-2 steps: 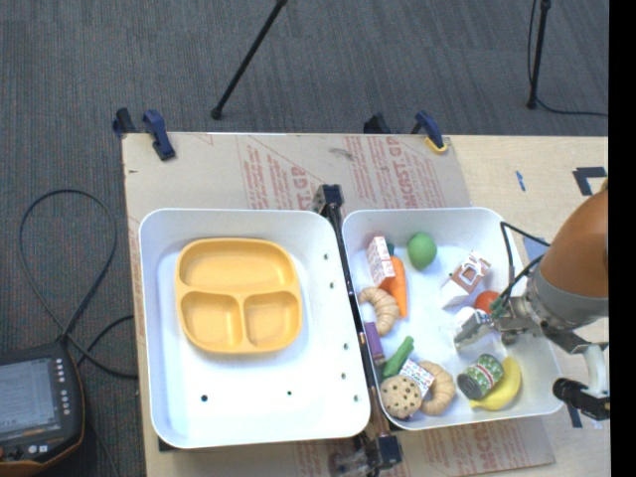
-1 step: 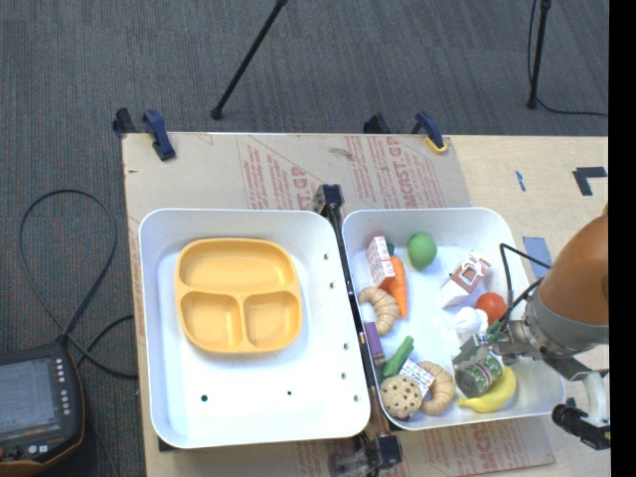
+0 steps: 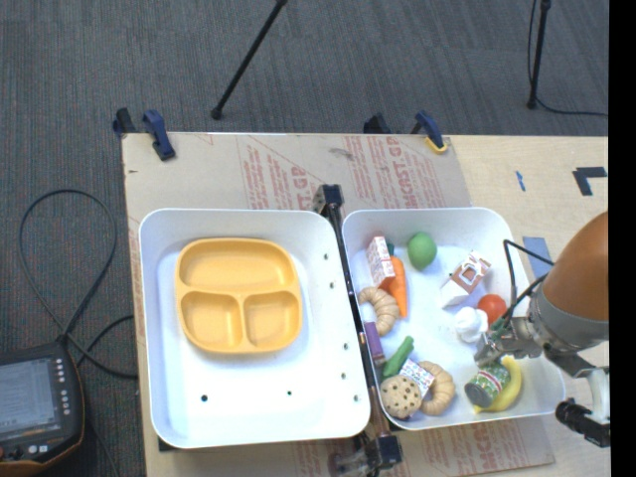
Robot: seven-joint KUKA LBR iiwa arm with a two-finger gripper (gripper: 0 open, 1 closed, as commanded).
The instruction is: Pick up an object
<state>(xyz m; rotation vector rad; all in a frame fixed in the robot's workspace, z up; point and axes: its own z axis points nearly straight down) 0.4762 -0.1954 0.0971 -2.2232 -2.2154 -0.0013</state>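
Observation:
The right bin [image 3: 452, 219] holds several toy foods: a green ball [image 3: 421, 250], a red and white carton [image 3: 379, 259], a carrot [image 3: 398, 286], a croissant [image 3: 381, 308], a tomato [image 3: 492, 307] and a white lump [image 3: 467, 323]. Near its front lie a cookie [image 3: 400, 396], a bagel [image 3: 435, 387], a green can [image 3: 486, 387] and a banana [image 3: 510, 384]. My gripper [image 3: 497, 349] hangs low over the bin's right side, just above the can and banana and beside the tomato. Nothing is seen held in it.
The left bin [image 3: 248, 405] carries a yellow divided plate [image 3: 239, 294]. A small house-shaped carton [image 3: 467, 275] and a green pod [image 3: 398, 356] also lie in the right bin. Clamps [image 3: 157, 132] hold the bench's far edge.

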